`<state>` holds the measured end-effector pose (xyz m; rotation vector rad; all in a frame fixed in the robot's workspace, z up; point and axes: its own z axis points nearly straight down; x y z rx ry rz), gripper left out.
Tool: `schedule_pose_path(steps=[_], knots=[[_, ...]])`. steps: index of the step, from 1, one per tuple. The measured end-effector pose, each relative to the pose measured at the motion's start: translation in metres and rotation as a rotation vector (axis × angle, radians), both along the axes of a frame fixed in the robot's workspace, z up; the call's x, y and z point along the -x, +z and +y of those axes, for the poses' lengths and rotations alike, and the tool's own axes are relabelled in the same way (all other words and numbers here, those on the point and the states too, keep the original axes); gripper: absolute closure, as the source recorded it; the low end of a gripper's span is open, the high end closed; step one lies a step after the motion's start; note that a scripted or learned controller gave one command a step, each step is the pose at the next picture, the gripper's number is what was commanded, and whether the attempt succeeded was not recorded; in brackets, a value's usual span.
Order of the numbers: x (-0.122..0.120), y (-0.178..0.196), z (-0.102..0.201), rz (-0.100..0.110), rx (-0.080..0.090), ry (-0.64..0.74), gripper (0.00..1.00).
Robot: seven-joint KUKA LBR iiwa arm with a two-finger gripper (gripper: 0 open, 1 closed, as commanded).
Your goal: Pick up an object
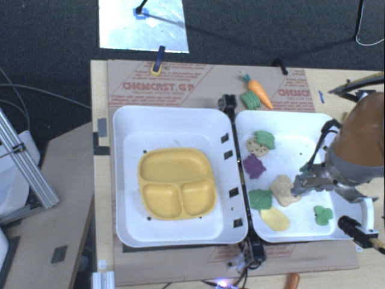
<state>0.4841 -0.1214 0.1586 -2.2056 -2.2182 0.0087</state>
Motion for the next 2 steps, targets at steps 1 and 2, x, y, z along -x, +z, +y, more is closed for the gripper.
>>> schedule_pose_path(steps=[1,2], knots=[[-0.003,0.000,0.040,-0.014,0.004,0.001,1.00],[-0.005,0.123,0.041,-0.030,0.007,0.000,1.00]])
